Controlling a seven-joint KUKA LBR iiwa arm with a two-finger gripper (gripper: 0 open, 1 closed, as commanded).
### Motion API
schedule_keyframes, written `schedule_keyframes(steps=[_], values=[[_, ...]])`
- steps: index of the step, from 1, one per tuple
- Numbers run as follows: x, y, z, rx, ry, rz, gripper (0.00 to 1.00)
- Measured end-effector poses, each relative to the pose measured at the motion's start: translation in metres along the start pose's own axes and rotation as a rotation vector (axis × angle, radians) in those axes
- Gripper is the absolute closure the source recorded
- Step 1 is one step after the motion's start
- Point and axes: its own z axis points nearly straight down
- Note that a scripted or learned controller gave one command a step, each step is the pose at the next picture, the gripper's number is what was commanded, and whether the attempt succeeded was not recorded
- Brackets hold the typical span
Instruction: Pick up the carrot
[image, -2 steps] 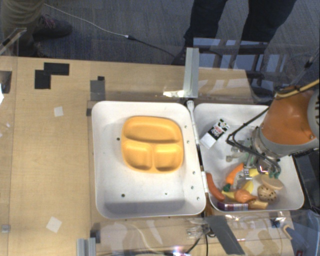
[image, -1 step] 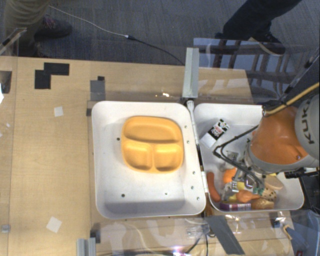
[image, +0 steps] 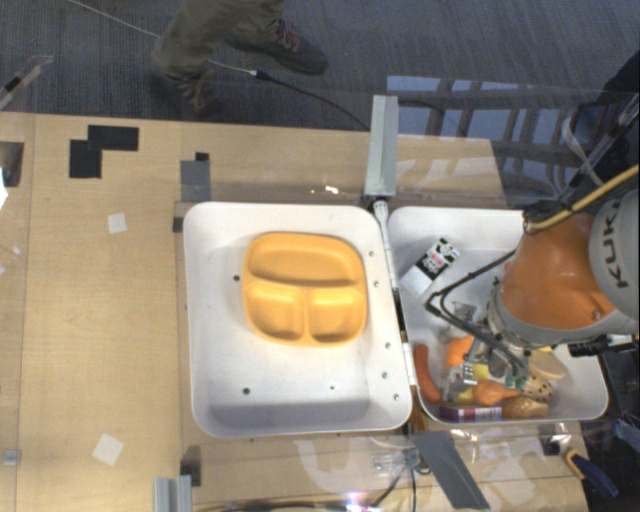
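My gripper (image: 470, 372) low in right bin (image: 420, 232), among clutter, beside carrot (image: 460, 352), finger state indeterminable, yellow tray (image: 304, 288) in left bin (image: 215, 330).

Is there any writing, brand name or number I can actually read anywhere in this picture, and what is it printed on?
"KU": large dark letters on the grey shell of the robot arm, cut off by the picture's edge.
The small black-and-white package in the right bin carries markings, too small and blurred to read.
The purple-ended item near the gripper may have a label; unreadable.
The yellow tray and the left bin show no text.
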Motion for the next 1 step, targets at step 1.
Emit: schedule_keyframes(steps=[1], values=[[-0.0048, 0.0004, 0.0005, 0.000, 0.005, -0.008, 0.00]])
